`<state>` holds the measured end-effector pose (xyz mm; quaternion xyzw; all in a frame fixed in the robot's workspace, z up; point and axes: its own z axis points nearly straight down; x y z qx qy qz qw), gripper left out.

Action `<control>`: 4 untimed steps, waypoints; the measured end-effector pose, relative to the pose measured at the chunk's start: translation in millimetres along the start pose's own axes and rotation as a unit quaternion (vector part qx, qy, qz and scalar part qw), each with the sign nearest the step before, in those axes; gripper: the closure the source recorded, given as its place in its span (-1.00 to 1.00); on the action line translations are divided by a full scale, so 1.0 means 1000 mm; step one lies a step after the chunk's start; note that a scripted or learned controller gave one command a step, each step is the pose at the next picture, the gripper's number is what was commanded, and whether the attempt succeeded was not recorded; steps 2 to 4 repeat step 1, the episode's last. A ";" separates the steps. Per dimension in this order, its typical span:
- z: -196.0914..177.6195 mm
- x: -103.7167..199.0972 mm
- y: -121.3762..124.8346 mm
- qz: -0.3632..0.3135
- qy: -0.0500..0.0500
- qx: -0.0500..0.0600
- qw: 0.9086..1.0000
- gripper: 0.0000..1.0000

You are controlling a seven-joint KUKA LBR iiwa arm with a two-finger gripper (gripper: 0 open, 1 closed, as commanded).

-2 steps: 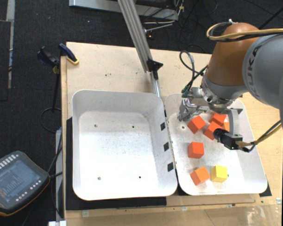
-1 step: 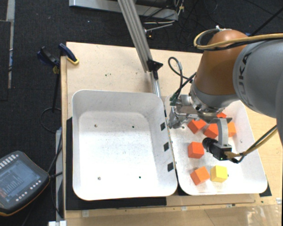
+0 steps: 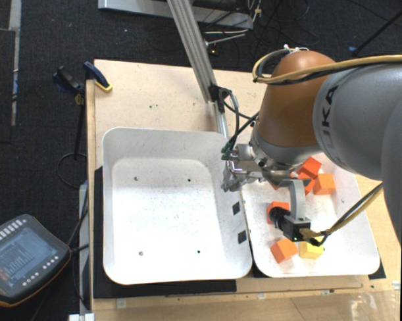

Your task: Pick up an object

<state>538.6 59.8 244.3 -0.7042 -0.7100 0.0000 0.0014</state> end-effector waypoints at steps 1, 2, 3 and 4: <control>0.000 -0.003 0.001 0.004 -0.001 -0.001 1.000 -1.00; 0.000 -0.003 0.001 0.004 -0.001 -0.001 1.000 -1.00; 0.000 -0.003 0.001 0.004 -0.001 -0.001 1.000 -1.00; 0.000 -0.003 0.001 0.004 -0.001 -0.001 1.000 -1.00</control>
